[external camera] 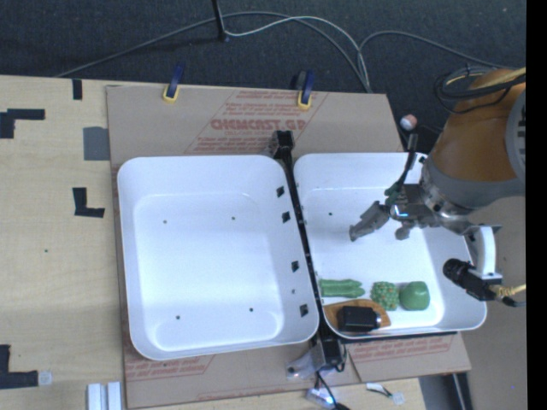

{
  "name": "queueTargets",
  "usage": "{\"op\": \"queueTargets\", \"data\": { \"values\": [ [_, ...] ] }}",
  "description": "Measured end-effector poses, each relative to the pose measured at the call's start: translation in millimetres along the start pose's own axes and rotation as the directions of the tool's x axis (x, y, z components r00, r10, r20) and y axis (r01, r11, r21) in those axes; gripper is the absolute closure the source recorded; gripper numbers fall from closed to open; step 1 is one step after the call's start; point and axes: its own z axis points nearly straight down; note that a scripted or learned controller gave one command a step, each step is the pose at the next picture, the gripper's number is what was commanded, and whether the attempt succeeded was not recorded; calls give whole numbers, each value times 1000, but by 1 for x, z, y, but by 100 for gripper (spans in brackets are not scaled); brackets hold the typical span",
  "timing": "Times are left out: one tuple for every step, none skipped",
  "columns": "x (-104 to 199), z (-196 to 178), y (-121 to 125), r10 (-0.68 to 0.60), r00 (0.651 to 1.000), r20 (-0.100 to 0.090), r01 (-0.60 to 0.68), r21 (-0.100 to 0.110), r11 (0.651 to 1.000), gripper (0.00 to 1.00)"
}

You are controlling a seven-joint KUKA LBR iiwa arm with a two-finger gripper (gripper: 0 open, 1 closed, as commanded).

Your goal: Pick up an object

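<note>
Cardboard covers the wooden bench under two glossy bins; hand state unclear, over the right bin

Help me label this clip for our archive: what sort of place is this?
Probably a robotics lab's grasping test bench: two white bins sit on clamped cardboard, a grey-and-orange arm reaches its hand over the right bin, and cables trail across the carpet.

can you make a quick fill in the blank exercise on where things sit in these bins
1. The gripper hangs over the ____ bin.
2. The toys lie along that bin's ____ edge.
3. The green apple lies beside the ____.
4. The black object rests on an ____ piece.

Missing words: right; near; broccoli; orange
</note>
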Motion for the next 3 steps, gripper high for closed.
{"op": "queueTargets", "data": {
  "values": [
    [32, -14, 63, -3, 1000, 0, 3, -1, 1000, 0],
    [42, 40, 0, 0, 1000, 0, 0, 6, 1000, 0],
    [16, 41, 94, 0, 1000, 1, 0, 0, 1000, 0]
  ]
}}
